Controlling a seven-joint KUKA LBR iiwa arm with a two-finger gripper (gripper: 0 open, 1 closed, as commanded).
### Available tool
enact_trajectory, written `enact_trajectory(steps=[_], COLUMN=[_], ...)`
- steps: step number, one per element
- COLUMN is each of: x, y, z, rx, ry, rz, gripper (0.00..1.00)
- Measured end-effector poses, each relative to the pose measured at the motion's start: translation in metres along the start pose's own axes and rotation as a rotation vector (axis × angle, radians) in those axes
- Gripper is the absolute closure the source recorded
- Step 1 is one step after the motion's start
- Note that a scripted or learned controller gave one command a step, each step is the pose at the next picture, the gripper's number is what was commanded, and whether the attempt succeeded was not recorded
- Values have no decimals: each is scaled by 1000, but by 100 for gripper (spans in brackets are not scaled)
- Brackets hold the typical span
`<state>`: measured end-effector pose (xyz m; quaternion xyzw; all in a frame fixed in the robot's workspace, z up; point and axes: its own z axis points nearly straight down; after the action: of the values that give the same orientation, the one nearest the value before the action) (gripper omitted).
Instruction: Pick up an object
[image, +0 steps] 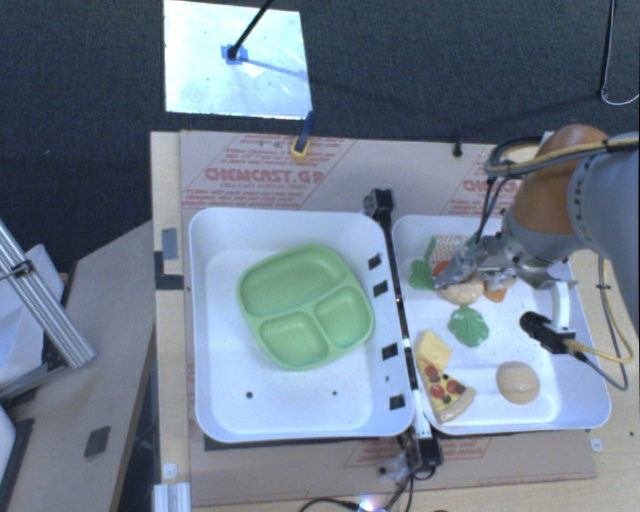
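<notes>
Pincer (468, 268) low in right shallow white bin (580, 400), over tan bread-roll-shaped toy (461, 293) beside green leafy toy (468, 326); opening impossible to tell. Green plastic divided tray (304, 305) in left white bin (215, 330).

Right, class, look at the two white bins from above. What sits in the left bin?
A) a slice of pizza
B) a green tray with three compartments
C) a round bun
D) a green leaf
B: the green tray with its three compartments lies in the left bin, while the pizza slice, the round bun and the green leaf all lie in the right bin.
</notes>
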<state>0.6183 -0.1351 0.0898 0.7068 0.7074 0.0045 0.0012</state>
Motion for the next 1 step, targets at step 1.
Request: enact_trajectory(steps=[1], x=[-2], y=[3], z=[-14], rx=[-12], ry=[-7], rz=[-1], gripper=[100])
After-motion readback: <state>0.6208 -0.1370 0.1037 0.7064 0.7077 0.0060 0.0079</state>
